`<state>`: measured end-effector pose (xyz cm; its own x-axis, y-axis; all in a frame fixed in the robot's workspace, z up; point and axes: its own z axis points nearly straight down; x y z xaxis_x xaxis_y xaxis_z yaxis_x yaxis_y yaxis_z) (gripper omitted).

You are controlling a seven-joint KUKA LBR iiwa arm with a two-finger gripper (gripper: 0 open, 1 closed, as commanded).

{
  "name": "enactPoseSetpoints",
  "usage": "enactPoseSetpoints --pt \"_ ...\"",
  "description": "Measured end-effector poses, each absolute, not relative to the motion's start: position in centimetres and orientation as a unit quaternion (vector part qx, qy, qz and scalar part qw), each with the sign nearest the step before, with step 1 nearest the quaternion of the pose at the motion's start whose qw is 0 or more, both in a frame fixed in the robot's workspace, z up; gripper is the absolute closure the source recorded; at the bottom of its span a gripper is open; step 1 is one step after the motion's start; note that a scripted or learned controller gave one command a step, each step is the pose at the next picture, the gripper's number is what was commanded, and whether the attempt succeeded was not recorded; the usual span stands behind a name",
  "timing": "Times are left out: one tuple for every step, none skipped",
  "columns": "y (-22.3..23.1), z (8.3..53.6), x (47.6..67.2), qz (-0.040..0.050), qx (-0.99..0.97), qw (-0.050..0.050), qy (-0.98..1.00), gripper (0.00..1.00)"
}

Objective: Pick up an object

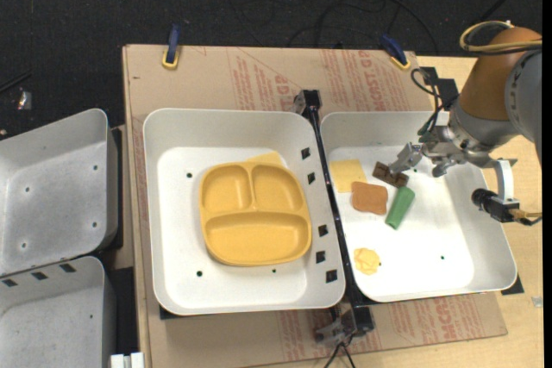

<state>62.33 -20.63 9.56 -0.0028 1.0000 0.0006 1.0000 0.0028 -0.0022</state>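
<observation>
Cardboard-topped bench (362,73) printed with reversed red lettering, illegible, gripper (398,171) fingers spread above small brown block (390,176)

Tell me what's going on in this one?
A grey and orange robot arm reaches into the right bin, its gripper low near a small dark brown piece. Beside it lie a green cylinder, an orange-brown block, a pale yellow slab and a small yellow lump. The left bin holds a yellow divided plate.

Yellow divided tray (255,214) in white left bin (164,185); right bin (483,263) white, holding green cylinder (399,208), orange-brown block (370,198), pale yellow slab (347,174), yellow lump (366,259)
</observation>
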Motion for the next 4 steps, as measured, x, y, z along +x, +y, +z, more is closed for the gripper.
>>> enactPoseSetpoints --pt "-20.7 11.0 62.5 -0.0007 -0.706 -0.002 -0.708 1.00" --pt "-20.5 15.3 62.5 -0.0013 -0.706 -0.003 -0.708 1.00" --pt "-20.9 21.7 62.5 -0.0015 -0.706 -0.004 -0.708 1.00" --pt "-20.9 24.8 62.6 -0.0011 -0.706 -0.003 -0.708 1.00"
